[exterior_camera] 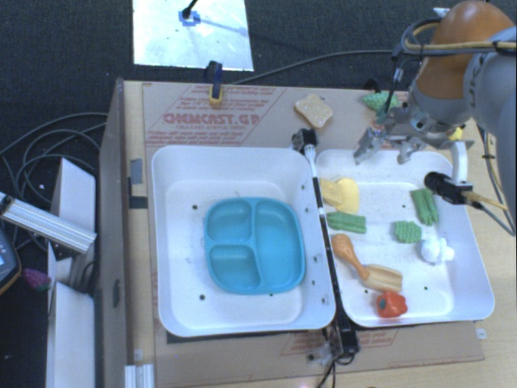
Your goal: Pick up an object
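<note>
The grey arm with its orange band [468, 35] is cut off by the right and top edges, so little more than its wrist can be seen. Its two-finger gripper [386, 146] is small and somewhat blurred, and nothing can be made out between the fingers. A green, leaf-like toy [376, 101] on the bench behind the bins is partly hidden by the gripper and its cables. The small white object [436, 250] in the right white bin [477, 297] is too blurred to identify. At the left edge, a dark device [6, 259] and a purple item [35, 279] are cut off or too small to name.
</note>
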{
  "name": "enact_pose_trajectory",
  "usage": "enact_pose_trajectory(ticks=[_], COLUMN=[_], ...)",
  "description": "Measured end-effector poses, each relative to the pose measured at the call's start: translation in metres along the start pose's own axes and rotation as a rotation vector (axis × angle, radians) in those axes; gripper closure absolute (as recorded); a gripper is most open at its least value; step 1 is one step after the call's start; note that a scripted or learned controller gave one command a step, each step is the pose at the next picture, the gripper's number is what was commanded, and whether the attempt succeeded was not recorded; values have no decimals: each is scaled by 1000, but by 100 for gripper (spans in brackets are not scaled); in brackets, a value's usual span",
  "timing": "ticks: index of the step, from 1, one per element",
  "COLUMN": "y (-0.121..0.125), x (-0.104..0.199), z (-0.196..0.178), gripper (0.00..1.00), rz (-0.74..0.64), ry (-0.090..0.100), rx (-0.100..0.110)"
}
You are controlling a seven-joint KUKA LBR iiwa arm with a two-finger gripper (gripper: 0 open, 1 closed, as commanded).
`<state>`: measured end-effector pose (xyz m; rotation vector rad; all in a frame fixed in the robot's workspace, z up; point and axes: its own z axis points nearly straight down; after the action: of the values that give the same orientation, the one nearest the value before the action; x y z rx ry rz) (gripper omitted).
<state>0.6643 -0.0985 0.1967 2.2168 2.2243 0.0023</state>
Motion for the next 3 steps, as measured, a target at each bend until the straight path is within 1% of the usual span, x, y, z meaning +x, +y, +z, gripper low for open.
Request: enact_pose_trajectory(ticks=[1, 2, 3], y=[-88, -66, -19], x=[58, 8, -39], z=[13, 49, 16], gripper=[0, 0, 0], rz=[-2, 3, 2], ry=[1, -2, -2], rx=[2, 1, -3])
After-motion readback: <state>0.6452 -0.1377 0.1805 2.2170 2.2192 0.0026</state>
